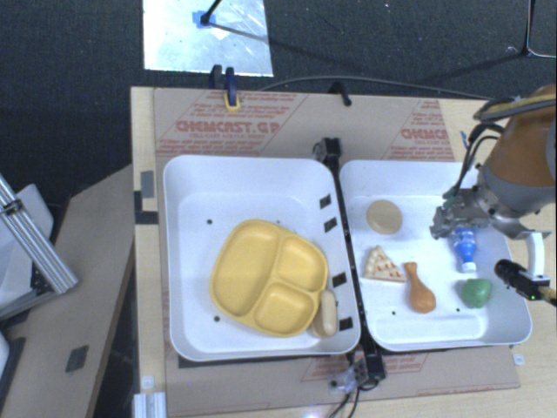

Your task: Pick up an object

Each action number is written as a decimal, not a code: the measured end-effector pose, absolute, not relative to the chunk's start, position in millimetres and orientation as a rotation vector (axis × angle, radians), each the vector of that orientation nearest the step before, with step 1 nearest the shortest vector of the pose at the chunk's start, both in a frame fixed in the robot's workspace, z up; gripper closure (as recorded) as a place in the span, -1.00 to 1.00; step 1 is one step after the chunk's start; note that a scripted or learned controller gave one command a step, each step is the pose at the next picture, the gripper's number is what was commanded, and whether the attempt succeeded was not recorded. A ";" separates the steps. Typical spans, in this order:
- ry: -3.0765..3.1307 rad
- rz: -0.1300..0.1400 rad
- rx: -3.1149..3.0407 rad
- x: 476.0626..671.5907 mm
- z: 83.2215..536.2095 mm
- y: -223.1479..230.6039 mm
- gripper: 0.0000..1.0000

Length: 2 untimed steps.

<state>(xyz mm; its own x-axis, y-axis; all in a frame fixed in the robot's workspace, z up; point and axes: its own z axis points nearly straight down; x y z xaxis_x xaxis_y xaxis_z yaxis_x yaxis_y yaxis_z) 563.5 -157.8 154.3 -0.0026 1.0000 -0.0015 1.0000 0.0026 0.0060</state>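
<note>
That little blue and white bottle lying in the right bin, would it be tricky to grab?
Probably a bit. The bottle lies on its side and looks round, so a nudge may roll it. It seems small and likely light, with a smooth surface that might slip. The gripper is right beside it.

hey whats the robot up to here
The arm's gripper is down in the right bin, right over a small blue bottle. Whether it has hold of the bottle isn't clear. A round cracker, pizza slice, drumstick and green item lie nearby. The left bin holds a yellow divided plate.
</note>
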 end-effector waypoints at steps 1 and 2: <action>2.221 0.007 2.212 564.4 219.0 -155.6 1.00; 2.222 0.005 2.212 567.2 263.8 -160.5 1.00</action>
<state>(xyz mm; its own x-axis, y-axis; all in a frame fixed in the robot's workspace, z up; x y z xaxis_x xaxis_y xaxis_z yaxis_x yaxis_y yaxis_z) 567.2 -160.5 263.8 -0.0042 1.0000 -0.0021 1.0000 0.0042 0.0069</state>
